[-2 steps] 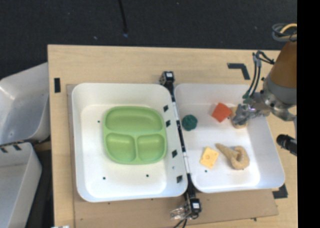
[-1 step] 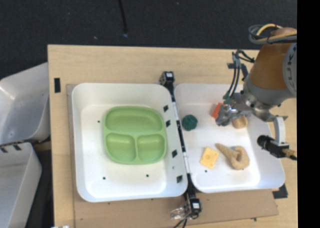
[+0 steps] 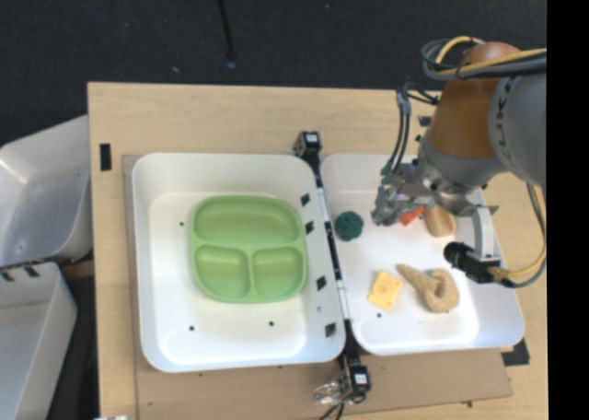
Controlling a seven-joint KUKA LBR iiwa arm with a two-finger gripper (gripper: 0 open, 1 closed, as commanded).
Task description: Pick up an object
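The gripper [image 3: 398, 209] hangs low over the right bin [image 3: 497, 321]; whether it grips anything, I cannot tell. Nearby lie a green ball [image 3: 348, 225], cheese [image 3: 386, 291] and a pretzel [image 3: 433, 286] (no writing is legible).

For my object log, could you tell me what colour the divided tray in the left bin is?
Light green; the divided tray shows clearly in the camera view.

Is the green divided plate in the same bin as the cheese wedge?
No, the green divided plate lies in the left bin, the cheese wedge in the right bin.
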